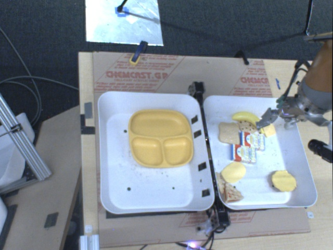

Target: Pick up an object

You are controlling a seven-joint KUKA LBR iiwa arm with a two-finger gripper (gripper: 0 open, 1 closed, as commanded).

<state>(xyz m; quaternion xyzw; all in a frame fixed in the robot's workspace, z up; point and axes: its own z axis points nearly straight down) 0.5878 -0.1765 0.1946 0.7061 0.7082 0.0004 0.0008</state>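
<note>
Gripper [268, 117] over right bin [304, 163] far side, fingers' state unclear, just beside banana [244, 117], cartons [248, 146] and bread [228, 133] nearby, yellow tray [160, 138] in left bin [112, 155]

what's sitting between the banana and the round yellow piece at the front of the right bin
In the camera view, the red-and-white packets lie between the banana and the round yellow piece.

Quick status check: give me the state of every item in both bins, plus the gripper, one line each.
yellow divided tray: flat in the left bin, right way up
banana: lying in the right bin, near the far wall
small cartons: lying flat, mid bin
round yellow piece: near corner, apart from the others
gripper: low over the right bin, beside the banana, nothing seen held
</note>
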